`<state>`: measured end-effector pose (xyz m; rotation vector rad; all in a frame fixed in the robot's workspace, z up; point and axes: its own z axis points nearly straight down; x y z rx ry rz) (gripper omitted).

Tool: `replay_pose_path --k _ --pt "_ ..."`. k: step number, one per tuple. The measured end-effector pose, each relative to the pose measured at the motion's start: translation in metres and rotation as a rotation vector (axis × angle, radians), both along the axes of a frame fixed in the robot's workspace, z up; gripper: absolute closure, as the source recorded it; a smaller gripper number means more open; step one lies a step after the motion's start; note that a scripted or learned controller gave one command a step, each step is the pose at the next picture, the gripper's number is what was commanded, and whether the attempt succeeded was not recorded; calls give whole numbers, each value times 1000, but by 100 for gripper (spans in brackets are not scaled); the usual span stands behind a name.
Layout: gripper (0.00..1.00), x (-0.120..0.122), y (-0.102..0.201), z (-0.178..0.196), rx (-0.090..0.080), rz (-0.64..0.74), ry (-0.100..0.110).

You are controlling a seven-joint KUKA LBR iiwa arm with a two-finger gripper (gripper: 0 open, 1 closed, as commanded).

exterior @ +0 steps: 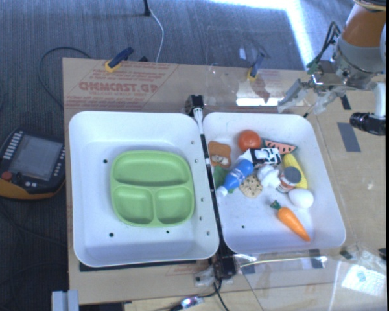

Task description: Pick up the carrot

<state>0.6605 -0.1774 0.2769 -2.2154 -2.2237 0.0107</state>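
- While poised over the far right corner of the tabletop [350,173], beyond the right bin's [324,235] back rim, hand [303,98] well apart from the carrot [292,222]; grip state too blurred against the glare to tell.
- Carrot lying flat in the right bin, near the front right corner, green top pointing back-left, tip toward the front wall.
- Likely to go wrong: a white egg [301,198] just beside the leafy end, easily nudged or caught in place of the carrot.
- Also risky: tapered, smooth body, prone to squirting out of a pinch placed near the thin tip.
- Crowded behind: cookie [250,186], blue bottle [236,175], tomato [249,139], watermelon slice [280,148], all further back.
- Open floor to the carrot's front and left; right wall and front wall close, little room for a finger on that side.
- Left bin [84,173] holding a green tray [153,188], out of the path.
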Motion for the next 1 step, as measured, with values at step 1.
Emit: replay_pose_path --k 1 --pt "0 -83 -8 -24 0 49 3"
